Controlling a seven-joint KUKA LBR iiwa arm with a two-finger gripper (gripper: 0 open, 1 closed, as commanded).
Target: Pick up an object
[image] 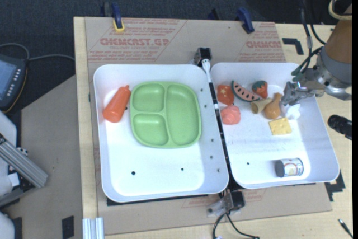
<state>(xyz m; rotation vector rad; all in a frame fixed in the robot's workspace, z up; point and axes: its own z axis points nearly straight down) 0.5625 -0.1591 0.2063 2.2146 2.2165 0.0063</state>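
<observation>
Red lettering reading "CHEMCAST G P" ran across the brown protective sheet (pixel 140 36) covering the tabletop (pixel 84 120), printed once behind the left bin and again, partly cut off, behind the right one. Two blue clamps (pixel 117 14) pinned the sheet along its far edge.

The left bin (pixel 112 170) held a green divided plate (pixel 166 113) with three compartments, sitting slightly toward twelve o'clock of the bin's centre. An orange carrot-shaped toy (pixel 116 104) lay just beside the plate at its nine o'clock, tilted.

The right bin (pixel 313 159) held the smaller pieces. Toward eleven o'clock sat a red tomato-like toy (pixel 225 94), with a pink rounded toy (pixel 230 115) just beside it at six o'clock. A watermelon slice (pixel 245 92) and a strawberry (pixel 259 87) lay near twelve o'clock. A tan pear-like toy (pixel 272 107) lay near the centre, and a yellow cheese wedge (pixel 280 127) sat just at its five o'clock. A small can (pixel 288 167), lying on its side, rested at five o'clock near the bin's front wall; its label was too small to read.

The end effector (pixel 291 99) hung over the right bin at about two o'clock, just beside the tan toy; whether its fingers were apart or together could not be told, and nothing was visibly gripped.
</observation>
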